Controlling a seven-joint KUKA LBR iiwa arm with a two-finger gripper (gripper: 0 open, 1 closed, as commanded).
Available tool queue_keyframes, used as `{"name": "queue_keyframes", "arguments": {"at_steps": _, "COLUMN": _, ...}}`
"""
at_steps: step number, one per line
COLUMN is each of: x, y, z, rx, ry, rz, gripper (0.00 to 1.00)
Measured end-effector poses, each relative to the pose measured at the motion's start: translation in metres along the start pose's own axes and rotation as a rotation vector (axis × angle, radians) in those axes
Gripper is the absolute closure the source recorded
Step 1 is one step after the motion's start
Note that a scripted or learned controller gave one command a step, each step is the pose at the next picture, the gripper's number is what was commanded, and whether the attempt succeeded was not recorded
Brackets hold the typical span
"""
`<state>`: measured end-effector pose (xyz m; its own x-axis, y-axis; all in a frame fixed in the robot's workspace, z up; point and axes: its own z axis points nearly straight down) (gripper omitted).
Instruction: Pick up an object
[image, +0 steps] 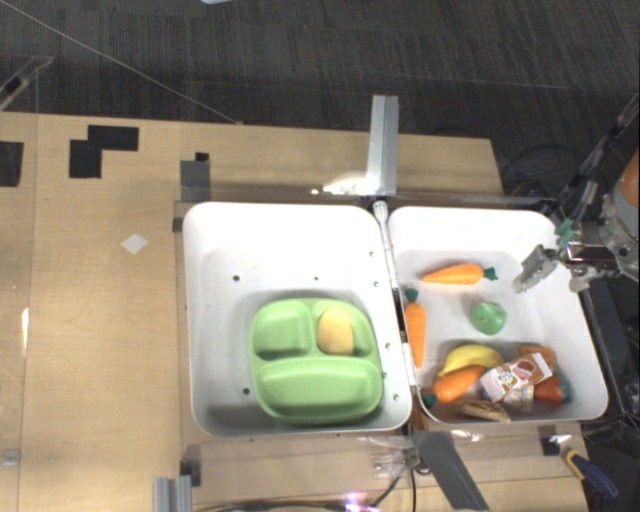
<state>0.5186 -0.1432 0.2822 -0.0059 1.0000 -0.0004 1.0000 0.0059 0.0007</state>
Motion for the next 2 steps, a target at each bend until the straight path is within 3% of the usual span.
{"name": "queue_keyframes", "arguments": {"at_steps": 1, "x": 0.0251, "y": 0.0213, "z": 0.1218, "rx": 0.003, "ry": 0.001, "rz": 0.183, "gripper": 0.00}}
{"name": "queue_keyframes", "arguments": {"at_steps": 2, "x": 0.0247, "y": 0.0213, "z": 0.1214, "rx": 0.003, "ry": 0.001, "rz": 0.184, "gripper": 0.00}}
